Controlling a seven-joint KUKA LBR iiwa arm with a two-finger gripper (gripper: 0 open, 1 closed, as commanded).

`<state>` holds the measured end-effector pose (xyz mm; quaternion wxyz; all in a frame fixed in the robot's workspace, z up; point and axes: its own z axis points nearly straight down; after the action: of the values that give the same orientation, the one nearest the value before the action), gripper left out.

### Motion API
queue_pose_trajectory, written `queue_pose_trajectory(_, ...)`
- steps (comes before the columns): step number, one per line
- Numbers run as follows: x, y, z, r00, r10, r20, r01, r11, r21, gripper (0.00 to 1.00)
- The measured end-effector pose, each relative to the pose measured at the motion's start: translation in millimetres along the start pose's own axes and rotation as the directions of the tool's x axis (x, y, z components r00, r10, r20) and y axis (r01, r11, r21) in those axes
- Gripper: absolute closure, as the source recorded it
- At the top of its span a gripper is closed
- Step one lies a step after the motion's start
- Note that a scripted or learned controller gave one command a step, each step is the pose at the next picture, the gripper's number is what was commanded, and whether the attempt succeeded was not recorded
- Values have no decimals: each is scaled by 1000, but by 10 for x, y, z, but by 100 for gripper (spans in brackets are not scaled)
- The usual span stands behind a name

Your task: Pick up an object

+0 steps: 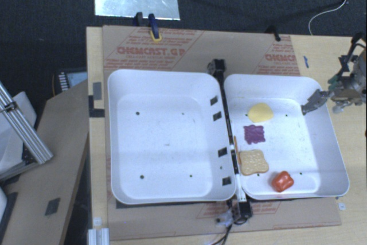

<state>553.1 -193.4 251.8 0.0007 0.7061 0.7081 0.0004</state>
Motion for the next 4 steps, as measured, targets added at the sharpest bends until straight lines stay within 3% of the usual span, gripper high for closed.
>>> queue_pose_trajectory(1,14,578,-1888,1000,-5,7,5,1000,-22,0)
queue_pose_trajectory(2,-144,136,-2914,1000,3,5,-3,1000,-13,0)
queue_pose_trajectory(3,-130,160,-2958,1000,-4,4,4,1000,-8,100)
queue_pose_trajectory(4,594,16,-2828,1000,-7,-2,7,1000,0,100)
